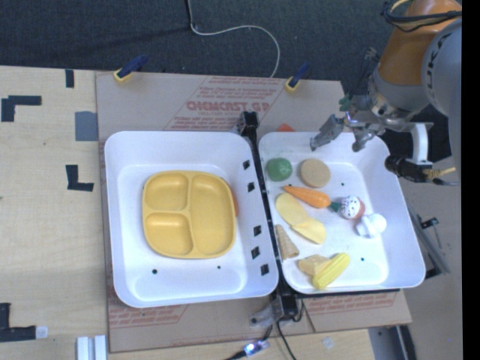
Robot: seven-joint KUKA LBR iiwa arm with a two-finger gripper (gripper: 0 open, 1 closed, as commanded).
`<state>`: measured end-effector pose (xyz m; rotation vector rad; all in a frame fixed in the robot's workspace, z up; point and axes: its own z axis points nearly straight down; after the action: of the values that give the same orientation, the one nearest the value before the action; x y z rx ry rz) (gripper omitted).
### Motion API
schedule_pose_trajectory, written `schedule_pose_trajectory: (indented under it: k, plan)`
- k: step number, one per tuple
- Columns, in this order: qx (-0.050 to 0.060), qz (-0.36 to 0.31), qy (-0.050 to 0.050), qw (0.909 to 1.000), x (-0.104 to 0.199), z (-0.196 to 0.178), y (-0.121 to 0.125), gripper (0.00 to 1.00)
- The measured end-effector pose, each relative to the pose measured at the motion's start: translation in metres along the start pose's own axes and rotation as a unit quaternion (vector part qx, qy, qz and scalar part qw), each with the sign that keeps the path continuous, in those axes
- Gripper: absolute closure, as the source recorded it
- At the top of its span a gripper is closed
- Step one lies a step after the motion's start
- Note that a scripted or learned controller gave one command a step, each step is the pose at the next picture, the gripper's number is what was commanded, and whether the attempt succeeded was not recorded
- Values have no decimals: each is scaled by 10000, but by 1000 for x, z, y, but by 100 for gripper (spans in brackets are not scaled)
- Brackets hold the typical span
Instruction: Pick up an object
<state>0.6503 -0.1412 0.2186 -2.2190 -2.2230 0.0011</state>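
Gripper (343, 135) sits over the far edge of the right bin (397, 235), fingers (325, 138) spread apart with nothing between them. Nearest item: tan round cookie (315, 173), lying on the bin floor just below and slightly left of the fingers, not touching them. Green ball (279, 169) sits to the cookie's left; carrot (307, 196) lies just beneath it. Corn cob (331, 269) rests near the bin's front edge, well apart from the fingers. Yellow divided plate (188, 214) occupies the left bin (124, 223).
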Motion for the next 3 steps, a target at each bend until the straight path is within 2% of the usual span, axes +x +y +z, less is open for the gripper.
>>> schedule_pose_trajectory:
  k: [1,2,3]
  plan:
    - [1,-11,1,10000,1,-10,0,100]
    - [33,-6,8,10000,20,137,16,100]
    - [14,-6,0,10000,48,135,9,100]
